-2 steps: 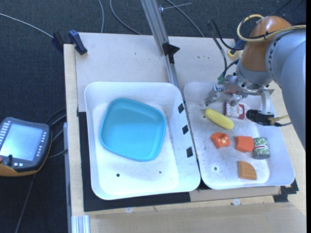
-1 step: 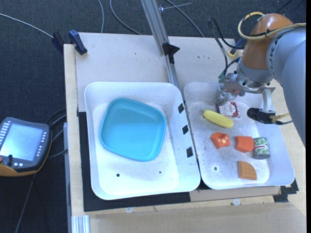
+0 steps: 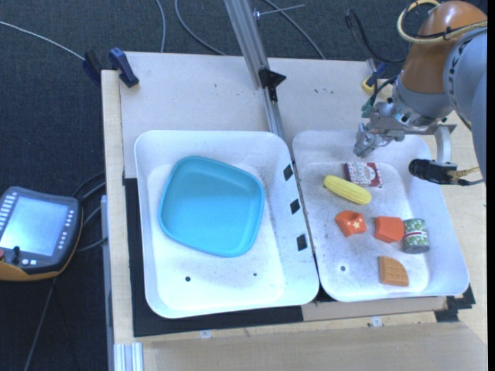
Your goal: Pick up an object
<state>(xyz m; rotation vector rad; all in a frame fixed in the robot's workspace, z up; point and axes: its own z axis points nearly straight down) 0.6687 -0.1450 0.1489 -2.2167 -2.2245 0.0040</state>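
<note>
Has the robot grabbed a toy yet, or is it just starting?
Not yet. The gripper hangs above the far end of the right bin, beside the red-and-white packet. The yellow corn, both orange blocks, the can and the orange wedge all lie in the bin. Grabbing and lifting remain.

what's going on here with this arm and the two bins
A grey KUKA arm reaches in from the right, its tool hanging over the far end of the right bin, just above a small red and white packet. It holds nothing yet. Also in that bin lie a yellow corn cob, two orange blocks, a small tin can and an orange wedge. The left bin holds a blue plate.
</note>
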